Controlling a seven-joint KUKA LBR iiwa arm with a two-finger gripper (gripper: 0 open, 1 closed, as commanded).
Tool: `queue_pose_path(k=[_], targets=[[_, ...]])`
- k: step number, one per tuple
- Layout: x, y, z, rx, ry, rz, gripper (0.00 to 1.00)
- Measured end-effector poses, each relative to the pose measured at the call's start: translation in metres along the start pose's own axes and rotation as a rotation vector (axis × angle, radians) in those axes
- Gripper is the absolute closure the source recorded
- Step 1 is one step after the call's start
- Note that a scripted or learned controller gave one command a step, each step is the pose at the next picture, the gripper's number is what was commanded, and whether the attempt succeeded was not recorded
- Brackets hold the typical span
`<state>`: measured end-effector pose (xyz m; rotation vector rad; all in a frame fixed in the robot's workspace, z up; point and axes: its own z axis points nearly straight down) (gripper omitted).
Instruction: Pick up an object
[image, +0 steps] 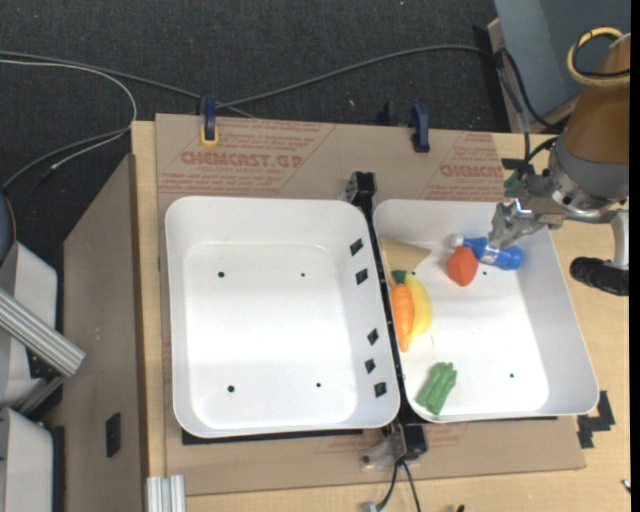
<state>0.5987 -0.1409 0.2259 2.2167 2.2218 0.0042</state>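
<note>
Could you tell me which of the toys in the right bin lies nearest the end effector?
The blue toy, directly below the end effector. The red toy sits beside it; the orange, yellow and green ones lie farther off.

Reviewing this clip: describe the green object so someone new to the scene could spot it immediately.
Look at the right bin of the two white bins. Near its front edge, close to the divider, lies the green object, alone. It sits nearer the camera than the orange and yellow items and is the sole green thing there.
</note>
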Motion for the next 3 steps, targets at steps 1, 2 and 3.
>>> queue_pose_path(k=[1,2,3], targets=[[0.054,-0.016,-0.01,0.006,0.004,-0.004,1.0],[0.115,-0.027,-0.016,0.007,0.004,-0.005,1.0],[0.177,-0.045,-0.013,0.008,0.004,-0.005,1.0]])
